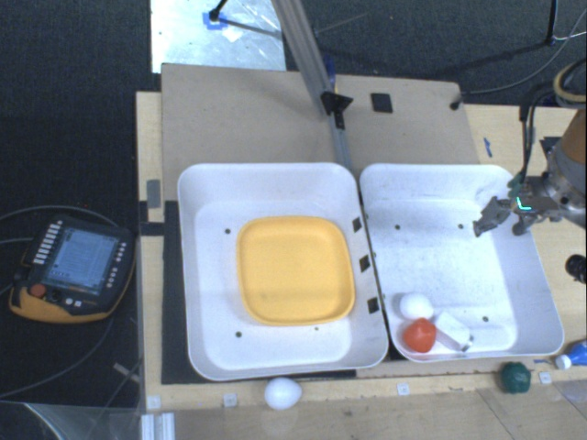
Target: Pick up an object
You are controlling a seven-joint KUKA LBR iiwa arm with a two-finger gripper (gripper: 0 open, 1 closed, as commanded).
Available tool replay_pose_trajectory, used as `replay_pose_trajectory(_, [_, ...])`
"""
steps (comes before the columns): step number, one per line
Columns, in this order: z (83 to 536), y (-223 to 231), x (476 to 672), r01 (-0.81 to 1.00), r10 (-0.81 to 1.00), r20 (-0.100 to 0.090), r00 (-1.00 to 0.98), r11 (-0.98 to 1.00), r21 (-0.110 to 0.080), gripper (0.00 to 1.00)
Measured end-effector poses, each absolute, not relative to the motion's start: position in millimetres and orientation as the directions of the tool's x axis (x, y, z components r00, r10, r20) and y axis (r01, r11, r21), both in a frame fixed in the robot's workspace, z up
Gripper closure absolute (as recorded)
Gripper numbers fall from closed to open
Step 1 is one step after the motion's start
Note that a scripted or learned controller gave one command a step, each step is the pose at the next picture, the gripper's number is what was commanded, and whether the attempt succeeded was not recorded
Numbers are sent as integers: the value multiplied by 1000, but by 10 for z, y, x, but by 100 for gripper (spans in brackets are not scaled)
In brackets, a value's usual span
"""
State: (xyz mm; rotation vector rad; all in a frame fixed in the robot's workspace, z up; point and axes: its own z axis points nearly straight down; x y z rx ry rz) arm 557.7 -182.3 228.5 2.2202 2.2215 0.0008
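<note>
My gripper [503,222] hangs over the upper right part of the right bin [440,246], open, with nothing between its fingers. Near that bin's front edge lie a white ball [415,305], a red ball [420,335] and a small white block [452,330], close together and well below the gripper. A square yellow plate [296,269] lies flat in the middle of the left bin [206,246].
A white egg-shaped object [282,392] and a dark green ball [515,377] rest on the bench in front of the bins. A teach pendant [69,266] lies on the floor at the left. A metal pole [307,39] slants over the back board.
</note>
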Motion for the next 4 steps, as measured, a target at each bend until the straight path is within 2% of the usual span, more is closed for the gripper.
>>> replay_pose_trajectory(1, [2285,-1823,5577,1000,1000,0,-1,1,1,0])
replay_pose_trajectory(2, [1826,-1891,5627,1000,1000,0,0,0,-1,0])
replay_pose_trajectory(3, [1218,-1926,5587,1000,1000,1,0,0,-3,0])
replay_pose_trajectory(4, [891,-1924,5585,1000,1000,0,0,0,-1,0])
